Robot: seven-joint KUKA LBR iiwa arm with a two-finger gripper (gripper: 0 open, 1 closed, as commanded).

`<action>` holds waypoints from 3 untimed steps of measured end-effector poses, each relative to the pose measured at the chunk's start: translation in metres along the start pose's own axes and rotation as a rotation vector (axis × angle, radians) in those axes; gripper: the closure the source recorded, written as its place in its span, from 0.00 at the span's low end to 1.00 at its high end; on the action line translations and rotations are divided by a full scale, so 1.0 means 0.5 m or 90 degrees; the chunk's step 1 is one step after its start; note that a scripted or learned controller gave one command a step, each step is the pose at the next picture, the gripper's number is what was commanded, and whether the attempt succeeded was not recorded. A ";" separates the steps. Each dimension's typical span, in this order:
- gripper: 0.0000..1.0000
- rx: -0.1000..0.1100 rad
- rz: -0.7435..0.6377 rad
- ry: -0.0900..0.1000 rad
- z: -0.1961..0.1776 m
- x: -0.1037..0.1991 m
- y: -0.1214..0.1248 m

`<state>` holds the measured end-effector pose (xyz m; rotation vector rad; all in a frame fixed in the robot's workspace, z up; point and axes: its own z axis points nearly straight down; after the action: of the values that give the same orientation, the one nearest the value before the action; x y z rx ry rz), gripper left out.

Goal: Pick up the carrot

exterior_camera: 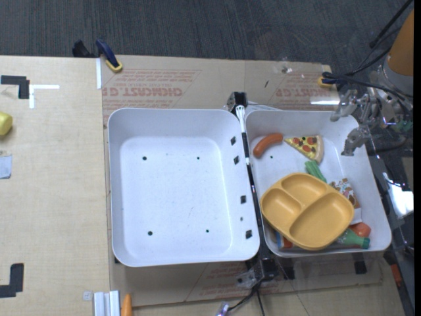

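While the gripper (351, 125) hangs at the upper right of the frame, over the far right rim of the right bin (380, 199), I see its two metal fingers spread apart with nothing between them. Just below and left of it lie a pizza slice toy (306, 145) and a sausage toy (266, 143), both in the upper part of that bin. A yellow divided plate (307, 210) fills the bin's lower half, tilted over other toys. The carrot (358, 230) peeks out at the plate's lower right edge, an orange tip next to green leaves, mostly hidden under the plate; it sits well apart from the gripper. The left bin (176, 186) is centre frame. Both bins rest on cardboard sheeting (158, 87) laid over a pale wooden bench (49, 203). Dark carpet (197, 12) runs across the top of the frame, and a yellow object (4, 124) sits at the far left edge.
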<state>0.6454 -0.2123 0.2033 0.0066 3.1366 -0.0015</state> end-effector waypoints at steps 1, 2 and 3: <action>0.00 -0.001 0.041 0.001 0.171 -0.014 0.085; 0.00 0.000 -0.026 -0.004 0.214 0.009 0.188; 1.00 0.001 -0.028 -0.008 0.193 0.005 0.189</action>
<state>0.6435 -0.1180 0.1069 -0.0632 3.1240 -0.0050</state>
